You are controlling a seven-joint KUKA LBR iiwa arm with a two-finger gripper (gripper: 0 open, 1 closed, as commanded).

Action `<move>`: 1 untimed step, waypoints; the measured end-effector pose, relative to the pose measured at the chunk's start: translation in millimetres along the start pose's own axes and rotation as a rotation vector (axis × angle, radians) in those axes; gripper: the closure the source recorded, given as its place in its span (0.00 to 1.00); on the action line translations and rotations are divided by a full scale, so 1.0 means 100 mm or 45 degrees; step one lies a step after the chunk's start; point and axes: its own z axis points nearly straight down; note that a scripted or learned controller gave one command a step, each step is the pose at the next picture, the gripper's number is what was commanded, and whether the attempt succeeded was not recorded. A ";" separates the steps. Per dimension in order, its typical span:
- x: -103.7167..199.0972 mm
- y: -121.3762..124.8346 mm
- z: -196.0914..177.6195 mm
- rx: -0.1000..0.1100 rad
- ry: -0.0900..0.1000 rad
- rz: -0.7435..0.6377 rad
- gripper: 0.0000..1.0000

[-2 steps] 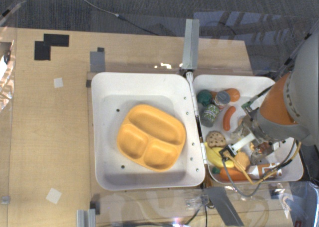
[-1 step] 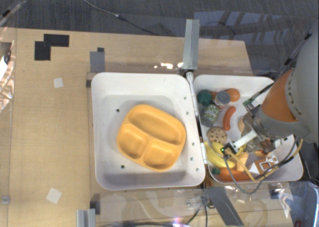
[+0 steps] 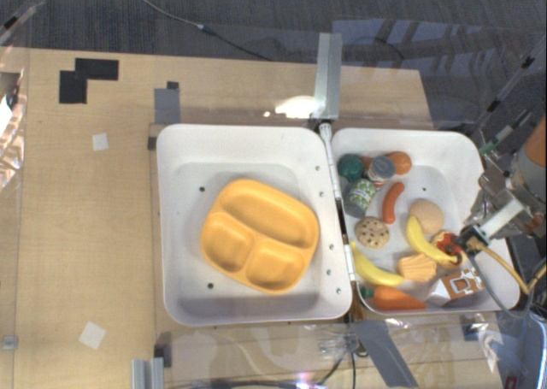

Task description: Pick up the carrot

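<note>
The carrot (image 3: 397,299), orange with a green stub at its left end, lies along the front wall of the right bin (image 3: 453,146), just below a yellow banana (image 3: 377,270). My gripper (image 3: 490,197) hangs over the right edge of that bin, well to the right of the carrot and farther back, and apart from it. Nothing shows between its fingers from this angle.
The right bin also holds a second banana (image 3: 426,243), a toast slice (image 3: 417,268), a cookie (image 3: 372,232), a sausage (image 3: 391,201), a pale egg (image 3: 426,215), a green ball (image 3: 350,165) and a small carton (image 3: 462,283). A yellow divided plate (image 3: 259,235) lies in the left bin (image 3: 184,208).
</note>
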 end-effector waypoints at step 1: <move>0.40 -0.62 0.60 0.012 -0.011 0.490 1.00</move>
